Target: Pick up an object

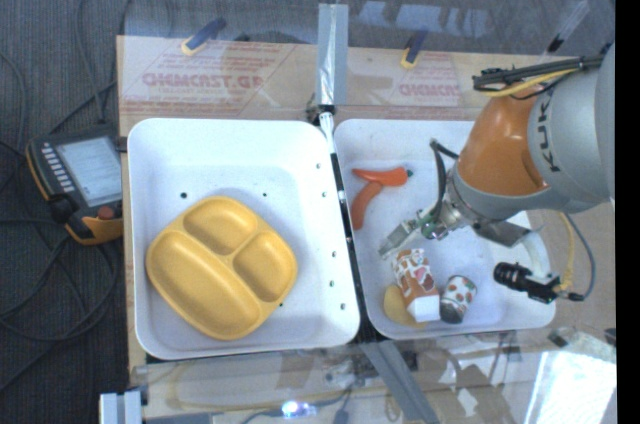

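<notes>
The gripper (408, 234) was seen with jaws apart above the right bin (380, 312), near an orange toy (372, 186).

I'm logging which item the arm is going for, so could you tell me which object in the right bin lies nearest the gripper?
The patterned orange-and-white carton, just below the gripper. The orange curved piece lies farther off toward the divider, and the spotted round object sits farther right.
</notes>
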Controlling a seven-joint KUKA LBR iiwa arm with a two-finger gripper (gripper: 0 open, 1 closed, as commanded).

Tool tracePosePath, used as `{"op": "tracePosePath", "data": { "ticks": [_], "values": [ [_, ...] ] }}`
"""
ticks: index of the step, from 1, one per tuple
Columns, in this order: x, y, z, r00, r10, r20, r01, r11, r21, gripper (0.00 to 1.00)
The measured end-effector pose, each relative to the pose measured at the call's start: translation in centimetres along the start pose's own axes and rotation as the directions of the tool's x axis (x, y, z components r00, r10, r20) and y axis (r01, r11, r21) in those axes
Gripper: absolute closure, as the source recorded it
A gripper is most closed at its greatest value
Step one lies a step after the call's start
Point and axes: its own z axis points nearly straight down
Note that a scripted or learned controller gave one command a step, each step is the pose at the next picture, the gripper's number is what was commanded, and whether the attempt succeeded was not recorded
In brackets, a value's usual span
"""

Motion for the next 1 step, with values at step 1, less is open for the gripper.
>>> {"op": "tracePosePath", "data": {
  "ticks": [1],
  "values": [
    [1.21,-4.87,-0.13,0.971,-0.237,0.006,0.237,0.971,-0.005,0.00]
  ]
}}
